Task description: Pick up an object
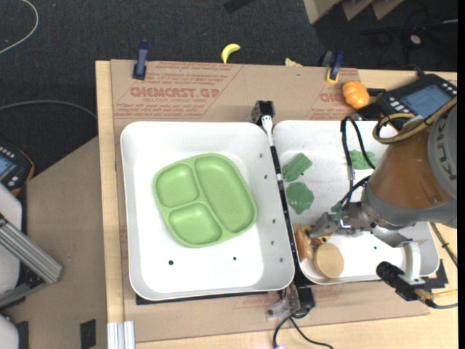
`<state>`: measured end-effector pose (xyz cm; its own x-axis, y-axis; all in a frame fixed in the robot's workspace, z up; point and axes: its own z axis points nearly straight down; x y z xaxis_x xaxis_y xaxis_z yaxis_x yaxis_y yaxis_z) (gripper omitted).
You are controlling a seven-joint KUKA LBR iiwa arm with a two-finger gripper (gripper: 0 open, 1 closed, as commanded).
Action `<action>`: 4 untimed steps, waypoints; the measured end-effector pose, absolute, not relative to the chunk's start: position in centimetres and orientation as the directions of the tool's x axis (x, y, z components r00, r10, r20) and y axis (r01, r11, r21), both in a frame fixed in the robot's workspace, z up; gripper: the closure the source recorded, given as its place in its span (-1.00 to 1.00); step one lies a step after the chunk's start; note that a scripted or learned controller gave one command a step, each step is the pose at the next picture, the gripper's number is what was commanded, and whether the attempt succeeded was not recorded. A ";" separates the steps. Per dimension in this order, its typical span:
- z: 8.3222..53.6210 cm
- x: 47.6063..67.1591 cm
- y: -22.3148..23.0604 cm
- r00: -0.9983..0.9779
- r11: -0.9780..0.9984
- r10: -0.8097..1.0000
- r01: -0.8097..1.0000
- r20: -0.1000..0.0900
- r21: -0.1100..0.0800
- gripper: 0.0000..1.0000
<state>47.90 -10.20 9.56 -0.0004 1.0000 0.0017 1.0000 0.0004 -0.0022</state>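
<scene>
The pincer (325,231) sits low in the right bin (320,140), lower right of frame; I cannot tell its state. Best to centre squarely over the tan disc (328,260) before closing.

floor (109,20) — dark grey carpet, white cable looped at upper left | counter (196,93) — cardboard sheet printed in red, two blue clamps on far edge | light — even, soft

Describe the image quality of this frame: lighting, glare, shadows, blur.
Camera view: even overhead light, soft shadows only; the white bins are bright, near washed out, with little surface detail; the green divided tray reads sharp with mild sheen; the arm at the right looks slightly soft; small items near the gripper are cluttered and hard to resolve.
</scene>
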 end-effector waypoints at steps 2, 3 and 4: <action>11.5 48.2 -10.3 0.002 -0.002 1.000 1.000 -0.001 0.005 1.00; 27.9 49.0 -2.6 -0.010 0.010 1.000 1.000 0.001 0.016 1.00; 19.3 60.6 -2.5 -0.004 0.004 1.000 1.000 -0.001 0.007 1.00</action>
